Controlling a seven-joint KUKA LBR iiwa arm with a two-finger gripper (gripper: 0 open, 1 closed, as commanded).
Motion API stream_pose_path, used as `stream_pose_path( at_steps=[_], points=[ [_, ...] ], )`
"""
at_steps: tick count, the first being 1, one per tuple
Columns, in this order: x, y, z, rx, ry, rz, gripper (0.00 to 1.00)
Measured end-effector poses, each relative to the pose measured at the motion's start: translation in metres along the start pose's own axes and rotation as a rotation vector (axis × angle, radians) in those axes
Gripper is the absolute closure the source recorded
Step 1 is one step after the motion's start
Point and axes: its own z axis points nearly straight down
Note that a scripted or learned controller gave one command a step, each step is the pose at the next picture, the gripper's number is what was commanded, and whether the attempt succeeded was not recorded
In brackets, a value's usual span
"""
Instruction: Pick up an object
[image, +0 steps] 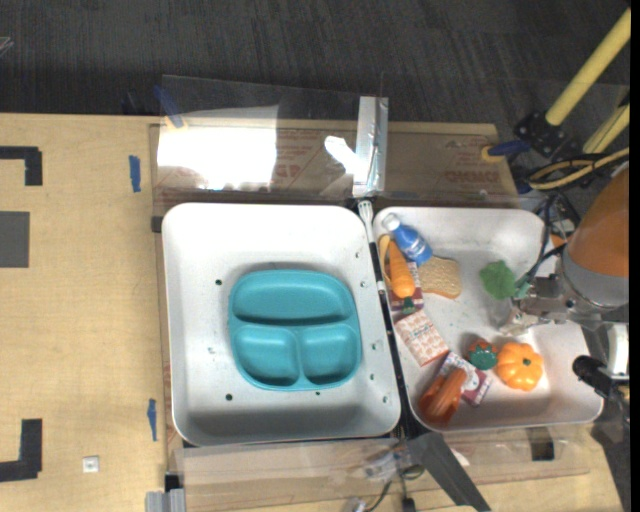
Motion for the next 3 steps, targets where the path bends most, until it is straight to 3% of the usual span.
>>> stream_pose_path(
  at_steps=[1,2,3],
  points=[
    [0.000,0.000,0.001,0.001,0.000,0.000,0.00],
    [0.034,0.110,0.010,-0.012,-0.003,0.113,0.00],
    [0.021,0.134,0.014,-0.005,-0.003,-0.002,0.00]
  ],
)
